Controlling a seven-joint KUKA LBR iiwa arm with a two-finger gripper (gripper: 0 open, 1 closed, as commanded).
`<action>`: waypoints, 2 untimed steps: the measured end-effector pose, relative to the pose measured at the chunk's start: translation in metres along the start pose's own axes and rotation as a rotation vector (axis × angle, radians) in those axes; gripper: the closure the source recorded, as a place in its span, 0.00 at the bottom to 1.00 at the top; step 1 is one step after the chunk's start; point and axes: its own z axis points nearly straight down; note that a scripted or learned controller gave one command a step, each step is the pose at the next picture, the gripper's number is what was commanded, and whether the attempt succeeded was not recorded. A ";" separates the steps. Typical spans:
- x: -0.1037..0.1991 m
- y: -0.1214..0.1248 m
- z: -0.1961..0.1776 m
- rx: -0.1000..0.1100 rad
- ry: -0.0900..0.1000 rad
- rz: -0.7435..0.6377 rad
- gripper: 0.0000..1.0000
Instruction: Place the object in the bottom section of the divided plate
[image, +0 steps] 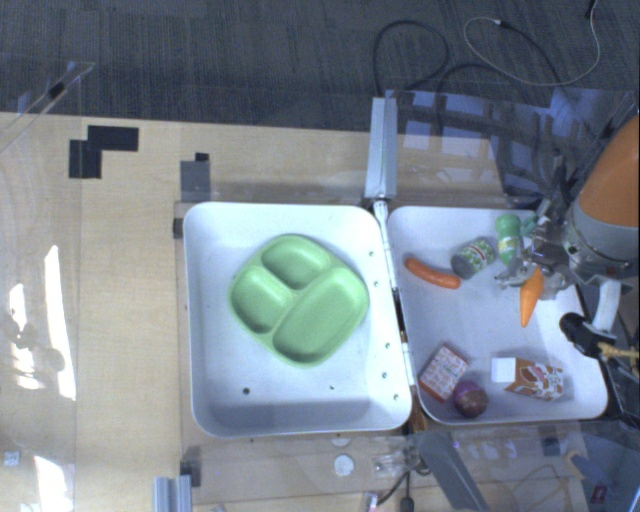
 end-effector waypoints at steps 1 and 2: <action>0.095 0.008 -0.001 0.001 0.002 -0.215 1.00; 0.177 0.025 -0.001 0.001 0.003 -0.243 1.00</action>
